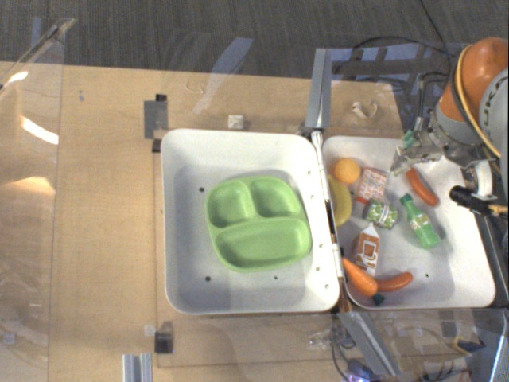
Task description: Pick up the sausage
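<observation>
I see 2 bins: the left bin [179, 213] carries a green tray [258, 223]; the right bin [469, 281] collects the food. My gripper [413, 156] hovers open, empty, beside 1 sausage [421, 188], probably lining up.

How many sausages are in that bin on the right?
2. One sausage lies near the bin's top, just below the pincer, beside the green bottle. The other sausage lies near the bottom edge, next to the carrot. More could hide under the arm.

Matt wooden bench [95, 237], smooth white plastic bins [179, 213], glossy green plastic plate [258, 221], shiny sausage [422, 188]
</observation>
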You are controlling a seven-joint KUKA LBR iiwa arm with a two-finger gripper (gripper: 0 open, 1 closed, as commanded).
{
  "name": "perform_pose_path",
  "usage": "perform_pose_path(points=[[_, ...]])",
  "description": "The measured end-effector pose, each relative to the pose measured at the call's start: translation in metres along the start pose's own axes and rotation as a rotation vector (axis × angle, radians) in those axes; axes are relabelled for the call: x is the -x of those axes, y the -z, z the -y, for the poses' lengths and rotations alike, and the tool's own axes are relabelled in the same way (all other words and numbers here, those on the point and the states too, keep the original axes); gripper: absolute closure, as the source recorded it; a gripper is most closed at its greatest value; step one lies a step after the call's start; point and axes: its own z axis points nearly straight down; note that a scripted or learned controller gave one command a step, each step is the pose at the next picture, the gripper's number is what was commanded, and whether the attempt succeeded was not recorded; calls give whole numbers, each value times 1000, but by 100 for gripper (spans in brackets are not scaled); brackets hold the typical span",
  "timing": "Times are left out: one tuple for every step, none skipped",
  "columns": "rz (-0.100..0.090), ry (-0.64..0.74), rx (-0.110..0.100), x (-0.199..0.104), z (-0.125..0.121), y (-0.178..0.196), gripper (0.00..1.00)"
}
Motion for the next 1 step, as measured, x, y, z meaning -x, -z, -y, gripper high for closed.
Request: perform_pose_path(points=[[-2, 1, -1, -1, 0, 0, 0]])
